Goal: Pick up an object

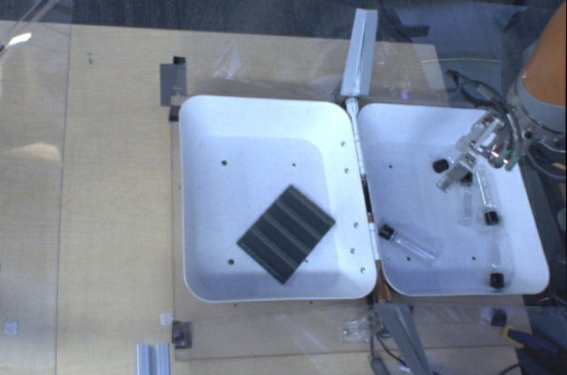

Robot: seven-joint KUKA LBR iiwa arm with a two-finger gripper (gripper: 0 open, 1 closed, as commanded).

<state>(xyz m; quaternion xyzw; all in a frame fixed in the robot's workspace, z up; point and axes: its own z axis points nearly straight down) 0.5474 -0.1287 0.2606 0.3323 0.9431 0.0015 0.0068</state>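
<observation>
A dark ribbed rectangular pad (pixel 286 233) lies at a slant in the left bin (pixel 204 187). In the right bin (pixel 390 143) lie several clear tubes with black caps: one near the left wall (pixel 405 243), one at mid right (pixel 486 203), one by the front right corner (pixel 496 269). A small black piece (pixel 440 165) sits in the bin's middle. My gripper (pixel 454 176) reaches in from the right and hangs low over the right bin, its tip just beside the small black piece and above the mid-right tube.
A grey metal bar (pixel 359 54) stands behind the seam between the bins. A dark bracket (pixel 174 81) sits on the bench at the left bin's back corner. Cables (pixel 469 85) run behind the right bin.
</observation>
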